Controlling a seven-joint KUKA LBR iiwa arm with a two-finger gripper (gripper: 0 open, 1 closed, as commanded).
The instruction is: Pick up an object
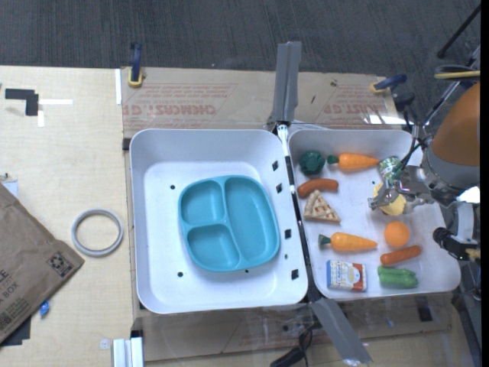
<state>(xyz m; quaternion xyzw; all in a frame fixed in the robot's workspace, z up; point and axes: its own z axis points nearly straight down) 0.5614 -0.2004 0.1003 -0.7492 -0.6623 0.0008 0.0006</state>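
Note:
The right bin (pixel 428 140) holds several toy foods: a dark green vegetable (pixel 311 161), two carrots (pixel 357 160) (pixel 350 241), a brown sausage (pixel 317 185), a pizza slice (pixel 321 207), an orange (pixel 396 235), a red sausage (pixel 399 255), a green pepper (pixel 397 277) and a small carton (pixel 346 275). My gripper (pixel 388 193) is low over the bin's right half, reaching in from the right. A small yellow item (pixel 396 204) lies right at its tip, just above the orange. Whether the yellow item is gripped is unclear.
The left bin (pixel 153 205) holds a teal divided plate (pixel 229 222). A tape roll (pixel 97 231) and a cardboard box (pixel 23 274) lie on the bench to the left. Clamps (pixel 135 63) (pixel 391 83) sit along the back edge. A grey divider bar (pixel 287 82) stands between the bins.

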